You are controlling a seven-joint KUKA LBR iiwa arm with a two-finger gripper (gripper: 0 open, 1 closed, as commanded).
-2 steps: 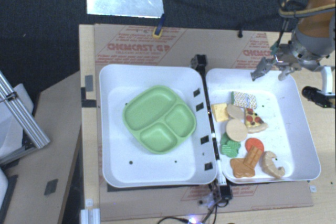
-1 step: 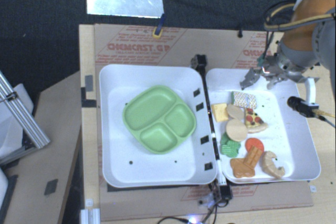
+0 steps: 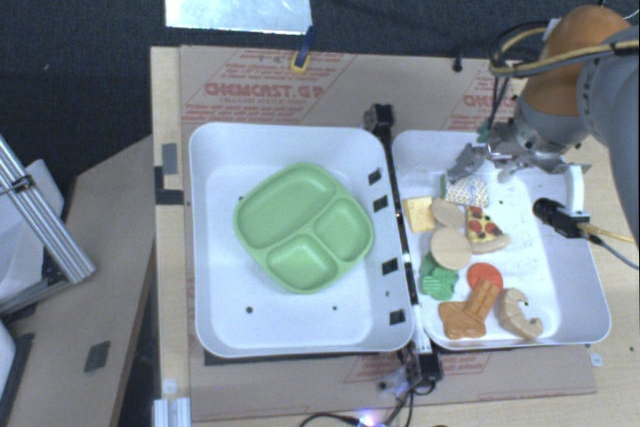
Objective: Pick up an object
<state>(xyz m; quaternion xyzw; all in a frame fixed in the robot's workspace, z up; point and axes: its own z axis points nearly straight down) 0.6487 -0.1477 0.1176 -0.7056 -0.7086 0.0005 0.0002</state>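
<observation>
Nearest in the right bin (image 3: 585,300) lie toy foods: a tan figure (image 3: 471,311), a croissant (image 3: 521,313), a red disc (image 3: 485,275), green broccoli (image 3: 436,278), then a pizza slice (image 3: 484,230) and cheese (image 3: 419,213). The left bin (image 3: 215,215) holds a green plate (image 3: 303,227). Farther back, the gripper (image 3: 468,167) hangs over a speckled piece (image 3: 467,190); whether its fingers are spread or closed cannot be told.

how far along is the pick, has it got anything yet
Done: the arm has reached the right bin, with the gripper low at the bin's back, above the toy food pile. In hand: nothing visible between its fingers. Left: grasp and lift a piece. The green plate lies in the left bin.
</observation>
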